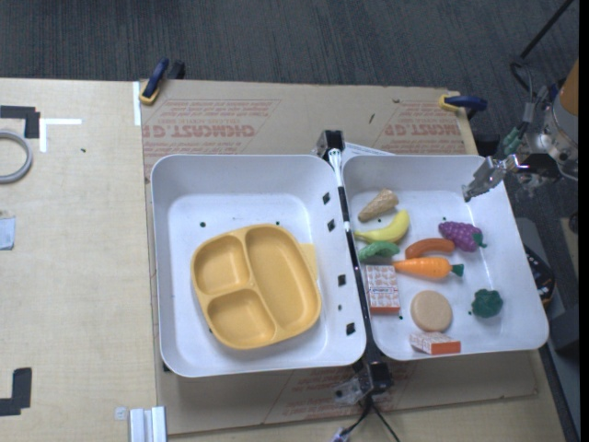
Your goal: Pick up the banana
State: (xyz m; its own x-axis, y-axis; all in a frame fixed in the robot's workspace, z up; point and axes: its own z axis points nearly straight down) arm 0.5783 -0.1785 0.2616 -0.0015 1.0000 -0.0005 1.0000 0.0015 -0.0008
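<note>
Pincer (479, 184) over R bin's (515, 238) far rim, grip state unclear | 1 banana (386, 229) | 1 carrot (426, 267) | 1 tray (255, 285)

cardboard sheet (276, 118) | red print, upside down, reads roughly "CHEMCAST GP" | printed twice

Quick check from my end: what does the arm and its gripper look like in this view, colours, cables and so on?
At the view's right edge the arm shows as pale grey metal with an orange patch at the top. Thin dark cables loop around the wrist, with a small green part beside them. The gripper is slim grey metal tapering to narrow tips over the right bin's upper corner.
</note>
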